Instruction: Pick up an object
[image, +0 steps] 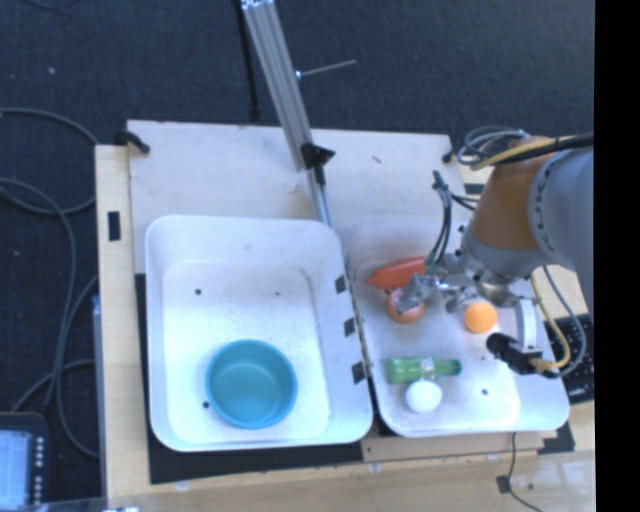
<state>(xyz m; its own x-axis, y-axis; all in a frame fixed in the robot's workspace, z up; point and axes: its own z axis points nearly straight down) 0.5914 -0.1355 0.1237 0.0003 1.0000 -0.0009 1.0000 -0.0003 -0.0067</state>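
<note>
**Operator:** Two bins (170, 250) sat side by side on the bench when I paused the feed. I had the gripper (415, 293) low in the right-hand one, right over a small pinkish round piece (405, 311), with an orange-red flat piece (395, 271) just behind it, touching or nearly so.

**Colleague:** Was it gripping anything?

**Operator:** I couldn't tell. The wrist hid the working end, and nothing showed clearly held.

**Colleague:** So how did you want that step handled?

**Operator:** I judged the pinkish piece was the target. To do it well I wanted the gripper centred on that piece alone, kept clear of the orange-red one behind, and brought straight down before closing. Then a slow vertical lift, since the bin wall on the left was close and a sideways drag could have knocked the piece loose.

**Colleague:** And the count?

**Operator:** In the right bin I counted five things: one pinkish round piece, one orange-red flat piece, one orange ball (481, 317) just right of the gripper, one green bottle (422, 369) lying on its side nearer the front, and one white ball (423, 396) touching it. In the left bin, one blue bowl (251, 384), upright, near the front.
</note>
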